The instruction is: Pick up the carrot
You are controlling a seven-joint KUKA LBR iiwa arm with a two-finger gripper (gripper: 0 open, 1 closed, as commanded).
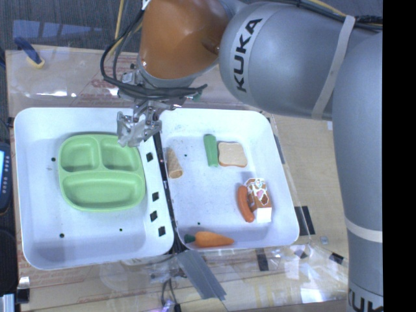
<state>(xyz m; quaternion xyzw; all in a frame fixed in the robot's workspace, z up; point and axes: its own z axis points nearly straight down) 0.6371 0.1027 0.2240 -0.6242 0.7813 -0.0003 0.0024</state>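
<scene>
In the camera view, the gripper (138, 130) hangs over the far right corner of the left bin (32, 174), just above the top right edge of the green divided plate (102, 173) and close to the ridge where the two bins meet. Nothing sits between its metal fingers (127, 134). They look close together, but from this slant it is not possible to tell whether they are open or closed. The grey arm (292, 51) with its orange band (179, 34) comes in from the right and covers the far edge of the right bin (276, 148).

The carrot (211, 240) lies on its side along the near wall of the right bin, its green stub toward the bins' shared ridge and its tip pointing right. It is well apart from the gripper — the whole depth of the bin lies between them.

Other items share that bin: a small cone-like piece (173, 163) near the ridge, a green stick (210, 149), a slice of bread (232, 154), a sausage (245, 203), and a small carton (259, 195) touching the sausage.

As for progress, the pick appears not to have begun: the carrot rests untouched. What is left is everything that matters — carrying the gripper across the ridge to the near side, lowering over the carrot, closing on it and lifting. The near wall just beside the carrot may crowd one finger.
</scene>
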